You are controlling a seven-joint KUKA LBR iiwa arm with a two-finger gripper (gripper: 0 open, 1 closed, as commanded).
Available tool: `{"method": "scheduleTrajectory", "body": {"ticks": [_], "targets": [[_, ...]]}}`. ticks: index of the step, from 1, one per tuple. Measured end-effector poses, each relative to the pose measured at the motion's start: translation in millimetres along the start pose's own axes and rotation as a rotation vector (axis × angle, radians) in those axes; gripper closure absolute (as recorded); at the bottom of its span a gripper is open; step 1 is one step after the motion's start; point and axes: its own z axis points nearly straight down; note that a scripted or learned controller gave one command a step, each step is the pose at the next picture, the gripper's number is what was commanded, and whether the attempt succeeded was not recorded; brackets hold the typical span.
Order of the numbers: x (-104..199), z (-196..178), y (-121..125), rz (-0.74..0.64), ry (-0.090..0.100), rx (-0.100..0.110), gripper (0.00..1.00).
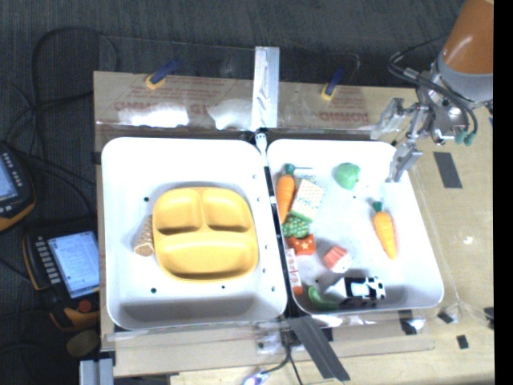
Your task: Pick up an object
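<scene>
Above the right white bin's far corner, our gripper hangs spread and empty. Nearest us lies the small orange toy carrot, near the wall; descending there, we judge a finger could strike the rim.

Yellow divided tray beside what looks like a cone.

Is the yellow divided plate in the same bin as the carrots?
No: the yellow plate lies in the left bin, while both carrots lie in the right bin.
</scene>
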Motion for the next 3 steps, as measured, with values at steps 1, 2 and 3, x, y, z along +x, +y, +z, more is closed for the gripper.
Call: {"method": "scheduleTrajectory", "body": {"ticks": [1, 2, 3], "targets": [[54, 121, -21, -0.048, 0.002, -0.001, 0.00], [64, 186, -43, 0.034, -0.009, 0.000, 0.00], [62, 174, -42, 0.031, -0.014, 0.005, 1.00]]}}
